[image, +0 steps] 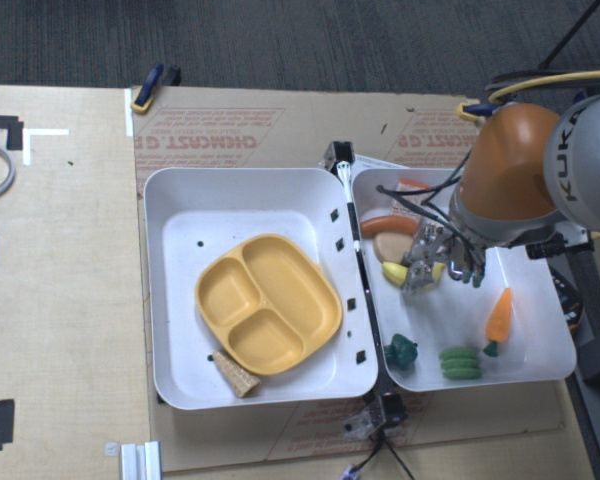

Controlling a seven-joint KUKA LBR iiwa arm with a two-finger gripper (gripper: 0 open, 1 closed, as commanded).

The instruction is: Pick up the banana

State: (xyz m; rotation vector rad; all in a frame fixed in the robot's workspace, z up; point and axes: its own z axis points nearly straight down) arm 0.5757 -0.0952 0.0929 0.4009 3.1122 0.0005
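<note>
Banana: one banana (397,272), yellow, lies in the right bin (540,353), in its left half, near the wall shared with the other bin. Its right end runs under the gripper (420,276).
Gripper: one, hanging low over the right bin at the end of the grey arm (580,168), right at the banana's right end. Whether its jaws are spread or pressed together cannot be told, nor whether they touch the fruit.
Arm: one, entering from the right, its orange band (515,163) above the wrist covering the bin's upper right part.
Sausage: one reddish sausage (388,225), lying just above the banana in the same bin.
Carrot: one orange carrot (498,318) with a green top, in the right half of the right bin, apart from the banana.
Green items: two, both along the near wall of the right bin; a dark green piece like broccoli (402,349) at left, a lighter green ridged vegetable (461,362) to its right.
Bins: two white bins side by side on the counter (60,318); the left bin (170,208) touches the right one.
Plate: one yellow plate (268,303) with three compartments, in the middle of the left bin.
Cracker: one brown cracker-like piece (236,375), just beside the plate's lower edge.
</note>
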